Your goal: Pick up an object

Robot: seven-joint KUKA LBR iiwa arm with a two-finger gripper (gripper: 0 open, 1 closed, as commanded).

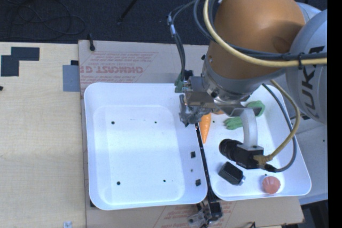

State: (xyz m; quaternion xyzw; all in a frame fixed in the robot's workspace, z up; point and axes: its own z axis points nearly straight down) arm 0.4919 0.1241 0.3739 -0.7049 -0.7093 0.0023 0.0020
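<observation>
Tool [193,112]: low over the bins' shared edge, grip state impossible to tell.
Carrot [204,126]: lying just beside it, likely target.

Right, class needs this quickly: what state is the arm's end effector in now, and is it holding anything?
End effector: state cannot be told; it sits beside the orange carrot.

Both bins are plain white: the left bin [133,152] is marked by a few small black dots, and the right bin [288,168] has the same white. In the right bin lie an orange carrot [205,126], a green piece [240,117] that may be a leafy vegetable, a black block [231,173], and a pinkish-red round thing [271,184]. The arm [256,24] is grey with a broad orange band. The surface [37,141] is pale wood with dark grey patches. A brown cardboard sheet [123,64] carries red print.
</observation>
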